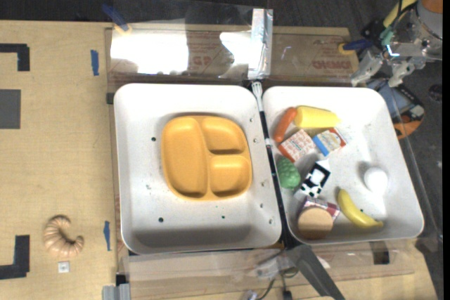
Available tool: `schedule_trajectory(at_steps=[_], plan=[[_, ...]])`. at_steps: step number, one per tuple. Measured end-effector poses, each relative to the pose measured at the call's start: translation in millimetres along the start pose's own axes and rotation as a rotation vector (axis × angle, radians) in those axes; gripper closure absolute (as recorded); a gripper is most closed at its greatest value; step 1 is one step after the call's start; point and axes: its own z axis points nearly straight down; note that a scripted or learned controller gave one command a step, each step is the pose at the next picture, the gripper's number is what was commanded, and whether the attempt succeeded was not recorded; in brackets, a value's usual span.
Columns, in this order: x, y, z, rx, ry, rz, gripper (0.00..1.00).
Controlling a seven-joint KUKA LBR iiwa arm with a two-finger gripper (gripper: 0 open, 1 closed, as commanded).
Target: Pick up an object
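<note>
The claw [385, 60] hangs at the upper right, above the far right corner of the right bin [399, 144], and nothing shows between its fingers; how far apart they stand cannot be told. Below it in that bin lie a yellow block [315, 117], an orange piece [283, 124], a small printed carton [298, 145], a green lump [287, 173], a black-and-white cube [314, 179], a banana [357, 210] and a white ball [375, 178]. The left bin [133, 151] holds a yellow divided tray [207, 155]. A croissant [62, 235] rests on the bench [49, 151], well apart.
</note>
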Motion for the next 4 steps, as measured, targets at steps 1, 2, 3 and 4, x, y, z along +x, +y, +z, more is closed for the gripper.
schedule_trajectory(at_steps=[1,2,3,4], plan=[[-13.5,-18.8,143.2,0.007,0.001,0.122,0.00],[32.6,-31.0,172.6,-0.001,-0.003,0.212,0.00],[32.9,-29.3,162.1,-0.006,-0.003,0.211,1.00],[51.3,-15.4,100.7,-0.006,-0.001,0.031,1.00]])
